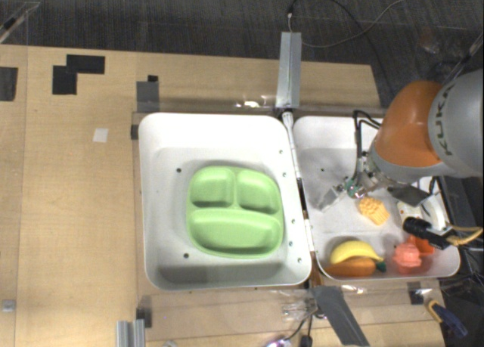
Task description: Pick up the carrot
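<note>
carrot (355, 267) lies at near edge of right bin (325, 156), touching banana (354, 250) behind it. gripper (349, 189) sits mid-bin, apart from carrot, beside yellow block (373, 210); finger state cannot be told. green tray (233, 211) in left bin (162, 187).

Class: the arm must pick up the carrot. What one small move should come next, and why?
Probably shift the gripper toward the near wall of the right bin: it hangs beside the yellow block, while the carrot lies nearer, under the banana.
</note>
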You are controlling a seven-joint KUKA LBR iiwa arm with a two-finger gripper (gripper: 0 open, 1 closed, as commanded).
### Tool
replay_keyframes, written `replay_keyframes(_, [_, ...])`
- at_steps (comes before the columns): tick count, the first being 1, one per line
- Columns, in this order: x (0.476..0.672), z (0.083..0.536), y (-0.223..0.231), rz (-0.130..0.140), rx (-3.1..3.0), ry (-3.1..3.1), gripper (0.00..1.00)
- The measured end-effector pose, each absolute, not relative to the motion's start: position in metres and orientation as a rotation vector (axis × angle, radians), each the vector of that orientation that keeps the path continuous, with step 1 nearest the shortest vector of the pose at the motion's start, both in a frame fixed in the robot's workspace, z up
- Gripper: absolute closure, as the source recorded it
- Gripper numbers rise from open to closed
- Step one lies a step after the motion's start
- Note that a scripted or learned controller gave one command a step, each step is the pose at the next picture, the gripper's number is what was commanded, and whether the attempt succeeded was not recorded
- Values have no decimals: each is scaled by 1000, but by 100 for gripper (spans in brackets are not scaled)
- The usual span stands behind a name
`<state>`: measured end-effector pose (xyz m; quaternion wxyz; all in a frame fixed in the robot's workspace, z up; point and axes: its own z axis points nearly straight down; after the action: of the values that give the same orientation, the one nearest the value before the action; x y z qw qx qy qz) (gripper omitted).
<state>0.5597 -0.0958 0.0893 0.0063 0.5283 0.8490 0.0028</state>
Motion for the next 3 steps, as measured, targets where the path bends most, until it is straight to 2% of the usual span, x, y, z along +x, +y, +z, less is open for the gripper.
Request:
replay_keyframes(1, [534,220,-166,2,1415,2801,0])
replay_keyframes(2, [554,141,-143,3,908,3007,0])
replay_keyframes(3, [534,192,-167,2,1221,2891,0])
